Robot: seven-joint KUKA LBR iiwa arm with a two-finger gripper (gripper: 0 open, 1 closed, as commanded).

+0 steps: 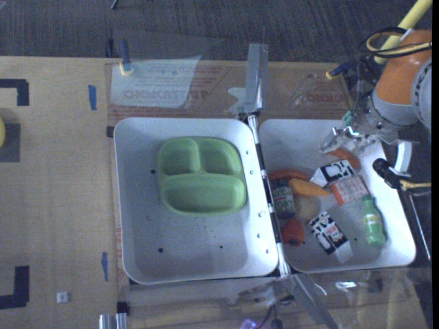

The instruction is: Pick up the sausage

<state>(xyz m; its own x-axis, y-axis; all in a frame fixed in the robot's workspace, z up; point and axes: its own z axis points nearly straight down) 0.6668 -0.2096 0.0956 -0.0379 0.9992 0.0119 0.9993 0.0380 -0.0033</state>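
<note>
From the overhead camera, the right bin (405, 249) holds the clutter: the sausage (288, 175), a reddish-brown curved link, lies near the bin's left wall, touching the orange carrot (309, 188) just below it, with a small dark jar (282, 201) and a red pepper-like toy (293, 232) further down the same wall. It looks like a light, stiff plastic toy, smooth and rounded, so it may slip or roll under a poor grip; closing across its narrow width near the middle seems the best hold, though the carrot pressing against one side leaves little room for a finger there. The arm's orange-banded wrist (403, 81) reaches in at the upper right, and the pincer (341, 140) hangs over the bin's upper part, well apart from the sausage, just above an orange-red item (343, 157) and a black-and-white carton (336, 172). Its metal fingers appear spread, with nothing visible between them. The left bin (130, 184) carries a green divided plate (201, 175), resting on the surface (55, 184).
</note>
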